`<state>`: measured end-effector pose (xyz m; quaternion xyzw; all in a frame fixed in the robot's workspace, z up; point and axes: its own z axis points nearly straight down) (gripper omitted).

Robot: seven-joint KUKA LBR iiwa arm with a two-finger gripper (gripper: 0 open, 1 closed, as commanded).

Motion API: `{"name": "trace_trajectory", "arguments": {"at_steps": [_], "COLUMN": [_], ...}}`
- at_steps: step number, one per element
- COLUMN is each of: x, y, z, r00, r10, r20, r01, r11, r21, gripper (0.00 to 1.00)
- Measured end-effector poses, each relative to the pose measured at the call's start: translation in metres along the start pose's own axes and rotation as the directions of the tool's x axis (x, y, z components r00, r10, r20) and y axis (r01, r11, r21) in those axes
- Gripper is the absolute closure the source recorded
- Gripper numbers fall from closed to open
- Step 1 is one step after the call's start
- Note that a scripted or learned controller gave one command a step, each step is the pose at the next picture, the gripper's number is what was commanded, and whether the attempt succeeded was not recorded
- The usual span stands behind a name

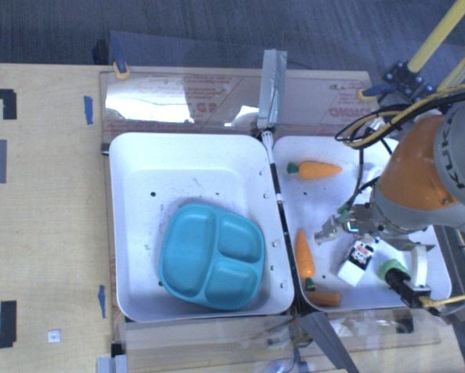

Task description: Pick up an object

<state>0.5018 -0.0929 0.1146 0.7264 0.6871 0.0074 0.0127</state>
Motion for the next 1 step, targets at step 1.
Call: {"name": "trace_trajectory", "arguments": {"at_steps": [1], "x": [-0.0420], "y": [-0.0026], "z": [0.0092], "r00": [0.983], "r10": [-0.185], "r20": [-0.001], "r01": [0.184], "r11": [0.983], "r21": [-0.023], "gripper": [0.00]}}
